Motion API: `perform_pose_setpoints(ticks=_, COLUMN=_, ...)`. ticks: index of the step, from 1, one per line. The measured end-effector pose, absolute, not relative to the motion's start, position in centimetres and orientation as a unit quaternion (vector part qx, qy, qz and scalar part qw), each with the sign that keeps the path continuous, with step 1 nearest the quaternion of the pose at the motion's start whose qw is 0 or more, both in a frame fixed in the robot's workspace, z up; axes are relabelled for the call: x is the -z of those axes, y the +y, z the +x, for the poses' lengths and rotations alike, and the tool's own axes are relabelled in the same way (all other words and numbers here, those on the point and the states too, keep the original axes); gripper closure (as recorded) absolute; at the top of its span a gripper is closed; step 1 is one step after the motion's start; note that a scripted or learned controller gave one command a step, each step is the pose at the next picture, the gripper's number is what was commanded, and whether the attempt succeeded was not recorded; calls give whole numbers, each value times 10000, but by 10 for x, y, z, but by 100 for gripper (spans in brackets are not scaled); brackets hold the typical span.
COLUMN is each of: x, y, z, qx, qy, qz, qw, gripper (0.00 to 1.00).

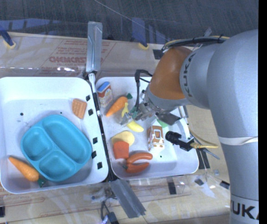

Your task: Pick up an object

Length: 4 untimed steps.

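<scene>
Holding blue tray (56, 146) and carrot (24, 168), left bin (12, 90), hand (132, 115) grip unclear

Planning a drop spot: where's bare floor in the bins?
Left bin: bare along the back, above the blue tray and left of the waffle. Right bin: crowded; small bare patch near its front right corner, right of the hot dog.

One fixed camera looks down at a slant on the bench from above, close enough that both white bins (3, 139) fill the middle, the grey arm (226, 92) looming in large from the right.
</scene>
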<state>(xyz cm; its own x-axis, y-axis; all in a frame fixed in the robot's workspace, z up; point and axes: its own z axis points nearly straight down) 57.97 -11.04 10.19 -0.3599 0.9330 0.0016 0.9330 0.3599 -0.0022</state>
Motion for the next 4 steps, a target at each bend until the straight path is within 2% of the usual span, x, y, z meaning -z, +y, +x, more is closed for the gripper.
perform_pose_setpoints(ticks=1, x=-194, y=-45, z=610, qx=12, qy=-7664, qz=-6423, qw=-11, gripper=100)
perform_pose_setpoints(ticks=2, x=-294, y=-52, z=588, qx=11, qy=-8314, qz=-5557, qw=-27, gripper=100)
perform_pose_setpoints(ticks=3, x=-303, y=-51, z=588, qx=1, qy=-8330, qz=-5533, qw=-18, gripper=100)
perform_pose_setpoints(ticks=4, x=-240, y=58, z=539, qx=-21, qy=-8246, qz=-5657, qw=38, gripper=100)
